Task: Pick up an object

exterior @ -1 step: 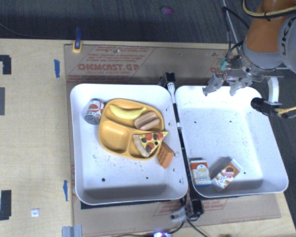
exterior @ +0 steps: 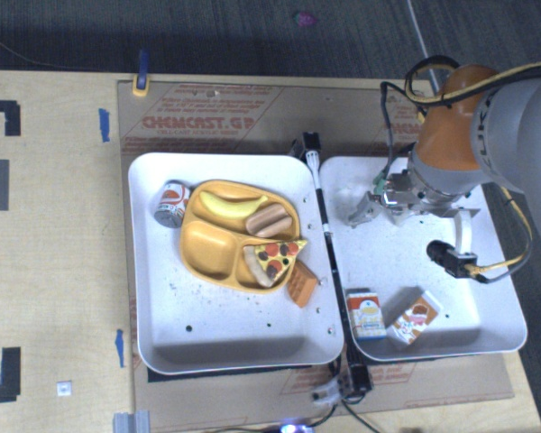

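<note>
Two white bins sit side by side on the bench. Over the right bin's (exterior: 496,327) far half hangs the pincer (exterior: 368,207); whether it is wide or narrow, I cannot tell. Near that bin's front edge lie a small carton (exterior: 365,315) and a tilted packet (exterior: 415,317), just apart. Inside the left bin (exterior: 153,314) rests a yellow divided tray (exterior: 221,246) with a can (exterior: 170,203) touching it.

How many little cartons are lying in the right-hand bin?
2. One carton lies near the right bin's front edge, close to the divider between the bins. The other carton lies tilted just to its right. The arm's bulk may hide more further back.
</note>
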{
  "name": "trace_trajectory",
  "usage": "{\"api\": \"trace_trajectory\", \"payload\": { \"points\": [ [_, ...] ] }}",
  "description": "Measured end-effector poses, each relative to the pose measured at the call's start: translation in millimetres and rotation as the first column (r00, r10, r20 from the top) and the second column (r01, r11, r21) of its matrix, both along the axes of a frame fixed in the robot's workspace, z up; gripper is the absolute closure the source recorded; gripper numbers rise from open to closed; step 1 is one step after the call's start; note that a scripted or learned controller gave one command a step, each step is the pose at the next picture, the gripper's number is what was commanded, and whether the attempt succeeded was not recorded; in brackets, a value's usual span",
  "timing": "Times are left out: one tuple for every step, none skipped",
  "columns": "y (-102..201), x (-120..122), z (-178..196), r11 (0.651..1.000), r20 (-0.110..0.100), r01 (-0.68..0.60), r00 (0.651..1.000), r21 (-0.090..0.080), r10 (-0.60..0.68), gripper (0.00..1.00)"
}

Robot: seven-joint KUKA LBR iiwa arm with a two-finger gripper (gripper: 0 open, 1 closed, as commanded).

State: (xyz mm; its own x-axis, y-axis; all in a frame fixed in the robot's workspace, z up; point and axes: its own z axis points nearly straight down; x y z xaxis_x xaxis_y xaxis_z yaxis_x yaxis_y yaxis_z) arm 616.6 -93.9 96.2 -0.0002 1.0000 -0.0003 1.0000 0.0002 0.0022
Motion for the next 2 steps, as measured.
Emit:
{"api": "trace_trajectory", "payload": {
  "points": [
    [-20.3,-69.9,-6.6,1.0,0.01,0.001,1.0,-0.003,-0.001,0.0],
    [-29.2,-113.6,-6.5,1.0,0.014,0.0,1.0,-0.004,0.0,0.0]
  ]
}}
